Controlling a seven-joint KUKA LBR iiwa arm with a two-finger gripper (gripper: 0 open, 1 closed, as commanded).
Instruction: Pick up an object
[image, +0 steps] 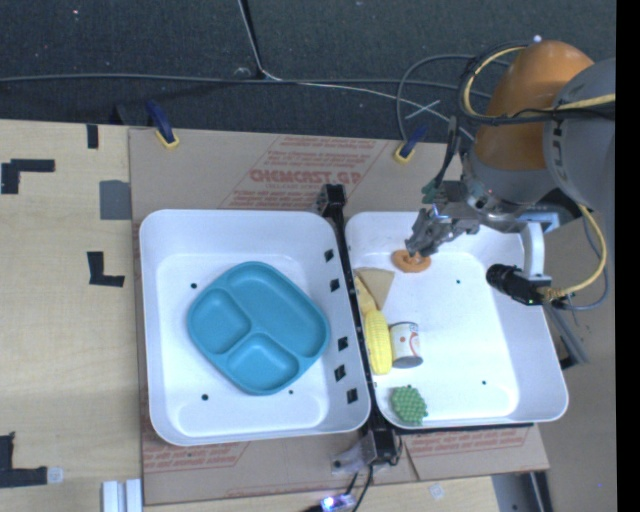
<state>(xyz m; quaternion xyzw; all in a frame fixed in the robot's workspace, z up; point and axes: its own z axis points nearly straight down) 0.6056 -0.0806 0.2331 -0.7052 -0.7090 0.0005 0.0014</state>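
- An orange disc (411, 262) lies in the right bin (530, 385), near its far wall and toward the left half; the claw (420, 243) is right over it, its tip touching or just above the disc; whether the claw is clenched or released I cannot tell.
- Open room: the right half of the right bin is bare white floor; the things crowd its left side along the divider between the bins.
- Count in the right bin, five things: the orange disc; one tan wedge (375, 285) just beside it toward the near side; one corn cob (377, 340) below the wedge, along the left wall; one small white can (405, 344) touching or just beside the cob; one green bumpy ball (408, 404) near the front wall.
- The left bin (165, 240) holds one blue divided tray (257, 327), with three compartments, lying flat in the middle; bare floor rings it.
- Two bins stand side by side on a cardboard sheet (300, 165) on the bench (60, 300).
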